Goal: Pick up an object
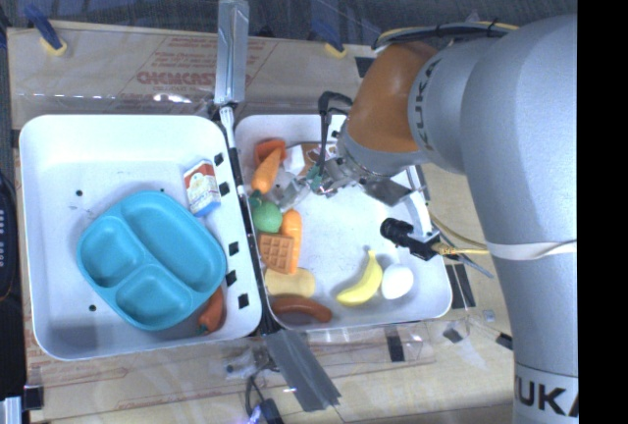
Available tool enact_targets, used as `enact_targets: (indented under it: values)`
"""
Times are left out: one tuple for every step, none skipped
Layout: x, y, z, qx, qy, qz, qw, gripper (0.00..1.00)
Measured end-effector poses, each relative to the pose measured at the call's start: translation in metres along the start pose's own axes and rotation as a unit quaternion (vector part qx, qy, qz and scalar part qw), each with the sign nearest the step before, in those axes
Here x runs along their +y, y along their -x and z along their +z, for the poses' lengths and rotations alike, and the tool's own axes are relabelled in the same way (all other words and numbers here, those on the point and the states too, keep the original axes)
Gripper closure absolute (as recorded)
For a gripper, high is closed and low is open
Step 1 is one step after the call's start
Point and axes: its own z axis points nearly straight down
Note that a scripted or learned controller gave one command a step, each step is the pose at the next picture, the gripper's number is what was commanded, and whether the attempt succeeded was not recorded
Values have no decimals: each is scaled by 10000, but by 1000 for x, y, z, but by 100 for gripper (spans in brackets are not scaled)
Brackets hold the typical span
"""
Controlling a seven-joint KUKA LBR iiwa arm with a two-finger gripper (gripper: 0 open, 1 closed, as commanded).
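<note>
I am reaching in over the right bin (432, 299), my wrist bent down so that my jaws (312, 179) hang low near the bin's upper left corner, close to the divider. Whether they stand wide or narrow I cannot tell; my own wrist and its cabling blur the tips, and I see nothing clearly caught between them.

The nearest candidates lie just beside me: an orange carrot-like piece (266, 167) leaning along the divider, a green round toy (266, 216) below it, and a waffle-patterned piece (279, 252) below that. Further down rest a banana (361, 282), a white egg (397, 284) touching it, and a sausage (299, 310) at the bottom wall. The left bin (59, 157) holds a blue sectioned tray (152, 257) and a small carton (201, 186).

I judge this to be the approach, with no grasp made yet. The next move calls for settling on one item, probably the carrot-like piece, lining up across its narrow side, and descending without jamming against the divider or nudging the crowded neighbours.
</note>
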Motion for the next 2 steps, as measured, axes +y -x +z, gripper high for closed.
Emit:
enact_targets:
  values:
    - [-69, -21, 7, 9, 1, -504, 9987, 0]
    - [-16, -13, 15, 88, -58, 791, 9968, 0]
